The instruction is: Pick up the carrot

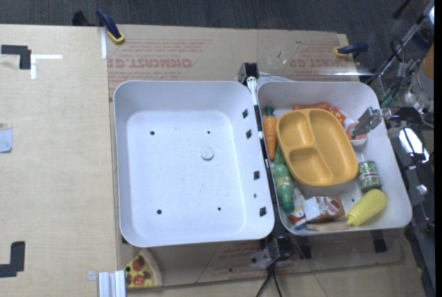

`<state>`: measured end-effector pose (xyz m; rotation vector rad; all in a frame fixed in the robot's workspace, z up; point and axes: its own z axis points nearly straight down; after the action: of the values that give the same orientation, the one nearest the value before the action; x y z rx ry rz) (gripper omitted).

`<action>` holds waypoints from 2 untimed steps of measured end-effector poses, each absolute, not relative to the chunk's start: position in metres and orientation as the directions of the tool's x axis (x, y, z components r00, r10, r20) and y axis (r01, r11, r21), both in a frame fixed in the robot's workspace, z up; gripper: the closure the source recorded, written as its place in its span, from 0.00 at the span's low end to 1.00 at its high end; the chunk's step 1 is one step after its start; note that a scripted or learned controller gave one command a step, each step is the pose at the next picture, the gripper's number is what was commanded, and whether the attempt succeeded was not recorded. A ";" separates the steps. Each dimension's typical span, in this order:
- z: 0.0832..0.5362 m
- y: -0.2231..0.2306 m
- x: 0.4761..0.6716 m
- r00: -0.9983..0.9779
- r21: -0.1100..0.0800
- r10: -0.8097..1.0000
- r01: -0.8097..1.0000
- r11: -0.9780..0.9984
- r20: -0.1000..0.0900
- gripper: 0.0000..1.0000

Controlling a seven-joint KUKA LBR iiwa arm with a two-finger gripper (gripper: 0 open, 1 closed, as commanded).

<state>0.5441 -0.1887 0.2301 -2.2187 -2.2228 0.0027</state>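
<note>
Orange and tapering, the carrot [271,135] lay in the right bin [387,219], pressed along that bin's nine o'clock wall, its length running from twelve toward six o'clock with a small green tuft at the twelve o'clock end. It sat wedged in the narrow channel between the wall and the yellow divided tray [318,147], which filled most of the bin's centre and probably had pushed the smaller items out to the edges. Just beyond the carrot's six o'clock end a green bottle [282,181] continued the same line, touching or nearly so. A yellow squeeze bottle [367,207] and a small can [369,176] crowded the five o'clock corner. The gripper [364,123] hung at the bin's three o'clock side, across the tray from the carrot, well apart from it; whether it was wide or narrow could not be told from the slanted view, and nothing showed in it. The left bin [124,171] stood beside. Judging by the tight channel, a grasp would likely need to come from above, across the carrot's width.
</note>
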 end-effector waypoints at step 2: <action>0.096 -0.120 0.537 0.219 0.008 0.976 0.976 -0.219 -0.001 0.00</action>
<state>0.5366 -0.1197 0.0957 -2.4583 -1.9670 -0.0063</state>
